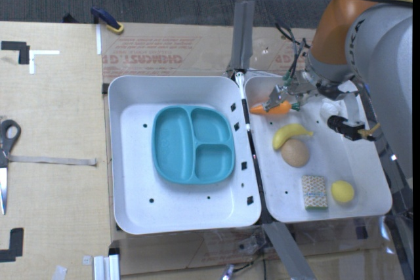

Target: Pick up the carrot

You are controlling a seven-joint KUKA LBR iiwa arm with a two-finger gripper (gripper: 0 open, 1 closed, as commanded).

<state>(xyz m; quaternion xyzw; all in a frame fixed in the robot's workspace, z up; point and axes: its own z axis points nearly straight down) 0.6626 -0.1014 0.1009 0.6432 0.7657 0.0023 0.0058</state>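
The carrot (268, 109) is a short orange piece lying at the far left of the right bin (367, 206), close to the wall between the two bins. My gripper (283, 99) hangs directly over the carrot's right end and looks to be touching it there. The gripper's body hides that end of the carrot. The grey arm with its orange band (341, 26) comes down from the upper right.
Just in front of the carrot lie a yellow banana (292, 134) and a brown egg-shaped thing (295, 153). A small box (315, 192) and a lemon (342, 191) sit near the front. The left bin (131, 206) holds a teal divided plate (194, 143). Scissors (6, 141) lie on the bench at far left.
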